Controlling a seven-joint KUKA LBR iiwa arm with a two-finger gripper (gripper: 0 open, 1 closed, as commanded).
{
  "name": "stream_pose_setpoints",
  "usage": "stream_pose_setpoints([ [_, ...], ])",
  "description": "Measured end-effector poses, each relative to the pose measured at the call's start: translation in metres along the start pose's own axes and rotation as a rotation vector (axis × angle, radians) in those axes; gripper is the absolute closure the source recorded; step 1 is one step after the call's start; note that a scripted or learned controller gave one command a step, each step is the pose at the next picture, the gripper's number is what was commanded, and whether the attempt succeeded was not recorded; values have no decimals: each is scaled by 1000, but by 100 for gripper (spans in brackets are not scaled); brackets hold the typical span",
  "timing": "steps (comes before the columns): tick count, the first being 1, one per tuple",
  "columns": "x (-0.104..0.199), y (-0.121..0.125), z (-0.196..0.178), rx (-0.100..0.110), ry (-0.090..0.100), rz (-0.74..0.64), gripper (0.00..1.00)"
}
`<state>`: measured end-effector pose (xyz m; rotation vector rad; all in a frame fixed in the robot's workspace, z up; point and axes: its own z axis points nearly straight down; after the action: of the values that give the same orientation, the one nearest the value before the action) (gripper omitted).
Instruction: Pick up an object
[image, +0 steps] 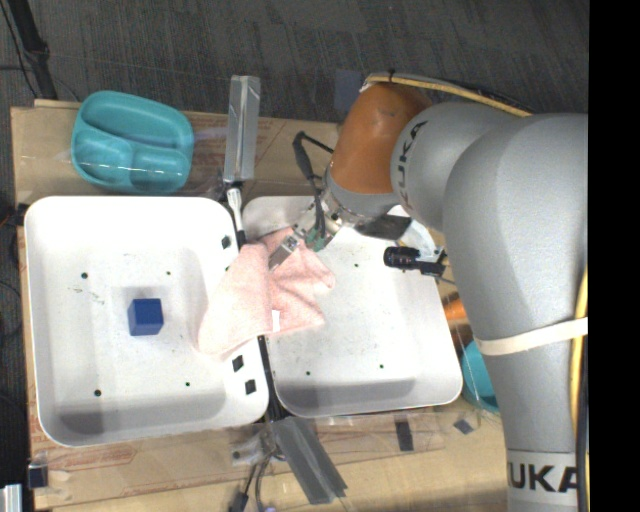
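Draping over the shared rims of the two bins, a pink cloth (268, 295) spans from the left bin (60, 400) into the right bin (380, 385). A blue cube (146, 316) sits left of center in the left bin. The gripper (305, 240) pinches the cloth's far upper corner, fingers closed on the fabric. A teal tray (132, 140) rests at the bench's far left corner.

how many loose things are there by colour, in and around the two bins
blue: 1, the small blue cube in the left white bin
pink: 1, the crumpled pink cloth draped over the divide into the right white bin
teal: 1, the teal plastic divided tray on the bench behind the left bin
total: 3
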<state>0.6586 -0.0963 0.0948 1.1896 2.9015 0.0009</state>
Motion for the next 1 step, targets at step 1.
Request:
stream_pose_setpoints([
  [1,9,-3,1,1,3,-327,0],
])
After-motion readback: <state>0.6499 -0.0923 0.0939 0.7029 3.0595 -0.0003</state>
